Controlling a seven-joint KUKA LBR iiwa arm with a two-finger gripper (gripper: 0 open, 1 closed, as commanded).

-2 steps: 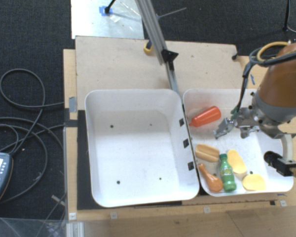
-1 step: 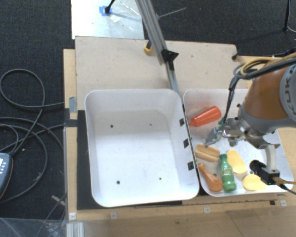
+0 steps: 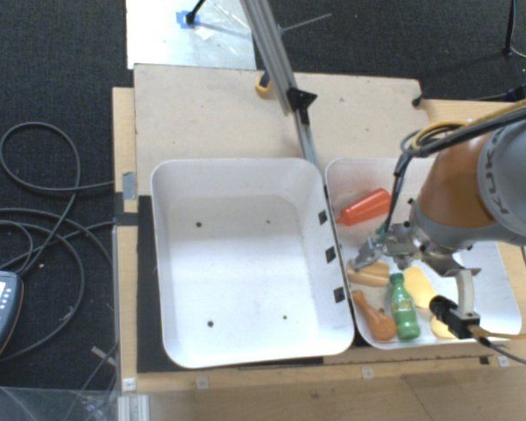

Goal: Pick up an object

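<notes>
The right bin (image 3: 344, 175) holds several toy foods. A red-orange carrot-like piece (image 3: 365, 207) lies near its back left. A tan bun-like piece (image 3: 372, 275) sits mid-left, and an orange drumstick shape (image 3: 373, 316) lies at the front. A green bottle (image 3: 403, 307) lies beside it, with a yellow piece (image 3: 418, 282) to its right. My gripper (image 3: 374, 250) hangs low over the bin's left side, just above the tan piece, its metal fingers pointing left. Nothing shows between them.
The left bin (image 3: 237, 261) lies beside the right one, their walls touching at the middle. A slanted metal pole (image 3: 276, 55) crosses above the bench's back. Cables and a pendant lie on the floor at the left.
</notes>
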